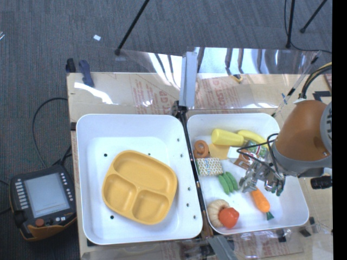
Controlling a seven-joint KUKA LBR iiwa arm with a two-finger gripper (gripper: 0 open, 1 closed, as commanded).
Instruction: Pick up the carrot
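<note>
A: Carrot [261, 200] lies in the right bin [295, 213], near its front right corner, with the end effector [263, 181] hovering just above it.

B: Holding anything?

A: Nothing between the fingers; their spread I cannot tell. Green beans [228, 182] and a tomato [229, 216] crowd the carrot's left, probably favouring an approach from above.

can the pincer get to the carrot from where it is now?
Probably yes. The pincer hangs just above the carrot in the right bin, and nothing lies on top of the carrot. The green pods and tomato sit apart from it.
</note>
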